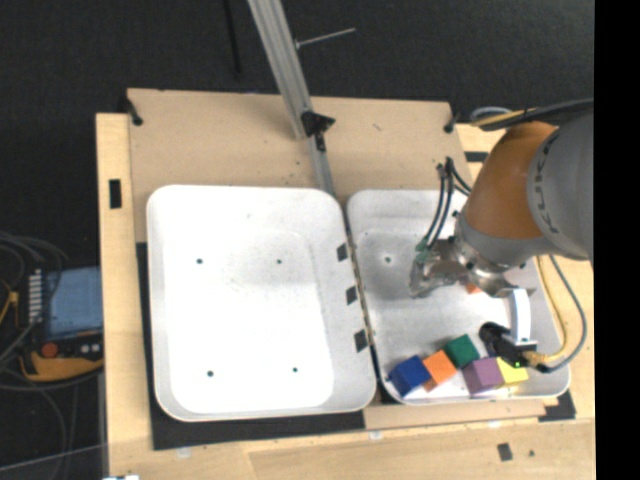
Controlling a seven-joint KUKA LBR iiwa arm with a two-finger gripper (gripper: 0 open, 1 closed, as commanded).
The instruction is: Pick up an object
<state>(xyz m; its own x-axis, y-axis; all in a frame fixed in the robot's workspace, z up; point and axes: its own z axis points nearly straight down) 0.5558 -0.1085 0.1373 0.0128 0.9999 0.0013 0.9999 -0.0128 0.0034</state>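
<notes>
A single fixed camera looks down from above at a slant, far enough back to take in the whole surface, both white bins and a strip of dark floor on the left. The left bin sits near the picture's middle, the right bin toward its right, where the arm enters

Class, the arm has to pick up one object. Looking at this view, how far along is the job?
Done: the gripper is over the right bin. In hand: nothing visibly held. Left: the blue block, orange block, green block, purple block and yellow block all lie along the bin's near edge, ungrasped.
</notes>
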